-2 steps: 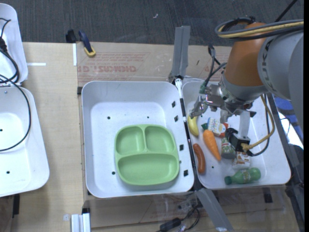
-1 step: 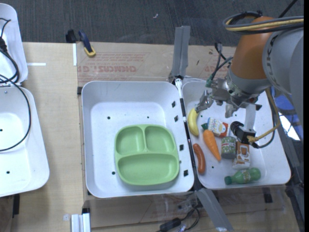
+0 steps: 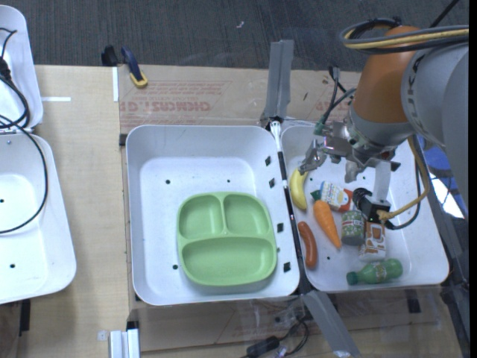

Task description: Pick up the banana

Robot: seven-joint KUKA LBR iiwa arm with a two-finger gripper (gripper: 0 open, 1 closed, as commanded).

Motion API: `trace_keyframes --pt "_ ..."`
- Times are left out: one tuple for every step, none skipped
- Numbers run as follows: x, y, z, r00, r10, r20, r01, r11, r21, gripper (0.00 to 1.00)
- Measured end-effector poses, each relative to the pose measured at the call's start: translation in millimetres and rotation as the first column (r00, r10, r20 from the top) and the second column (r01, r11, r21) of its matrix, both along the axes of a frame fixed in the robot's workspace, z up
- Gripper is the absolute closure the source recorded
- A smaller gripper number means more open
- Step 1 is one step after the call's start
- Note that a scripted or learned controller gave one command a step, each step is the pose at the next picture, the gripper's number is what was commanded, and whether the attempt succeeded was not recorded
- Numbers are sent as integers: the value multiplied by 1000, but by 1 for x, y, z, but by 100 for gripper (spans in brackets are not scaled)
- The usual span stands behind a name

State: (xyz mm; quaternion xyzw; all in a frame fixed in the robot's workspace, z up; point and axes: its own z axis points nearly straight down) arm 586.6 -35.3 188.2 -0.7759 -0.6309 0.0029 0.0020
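Banana (image 3: 298,189) is lying in the right bin (image 3: 428,271) against its left wall, just below-left of the fingers (image 3: 334,164), which are hanging spread and gripping nothing. Beside it, a carrot (image 3: 326,223), sausage (image 3: 308,245) and green bottle (image 3: 375,271) are resting.

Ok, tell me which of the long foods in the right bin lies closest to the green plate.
The hot dog, dark red, against the bin's left wall; the carrot lies farther right.
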Motion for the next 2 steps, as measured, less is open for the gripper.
trace_keyframes --pt "16 27 21 995 99 1 -99 995 -1 0" --pt "10 -14 0 996 90 -1 -90 996 -1 0"
